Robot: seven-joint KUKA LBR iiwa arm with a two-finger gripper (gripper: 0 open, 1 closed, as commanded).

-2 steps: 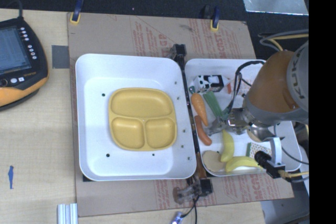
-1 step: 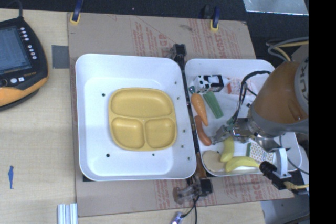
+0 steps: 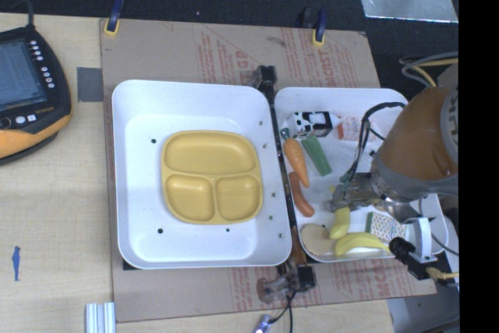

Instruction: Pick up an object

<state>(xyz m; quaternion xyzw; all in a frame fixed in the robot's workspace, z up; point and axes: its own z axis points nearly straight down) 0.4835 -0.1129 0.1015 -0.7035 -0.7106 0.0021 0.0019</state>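
The arm (image 3: 417, 144) comes in from the right and stands over the right bin (image 3: 343, 97). Its gripper (image 3: 348, 197) is low in that bin, and I cannot tell its state, because the wrist covers it.

Just below the gripper is a small yellow piece (image 3: 340, 223), maybe touching it; its long axis runs up and down in the view. Below this piece lies a banana (image 3: 361, 245), with its long axis left to right, against the near wall of the bin.

To the left of the gripper are two carrots. The upper carrot (image 3: 296, 161) points its thin end down and slightly right. The lower carrot (image 3: 301, 197) lies on almost the same line, just beneath it. Up and left of the gripper a green block (image 3: 316, 154) lies on a slant, beside the upper carrot. Higher is a black-and-white toy (image 3: 309, 122).

Far to the left, the left bin (image 3: 132, 168) holds a yellow tray (image 3: 211, 175) with three compartments.
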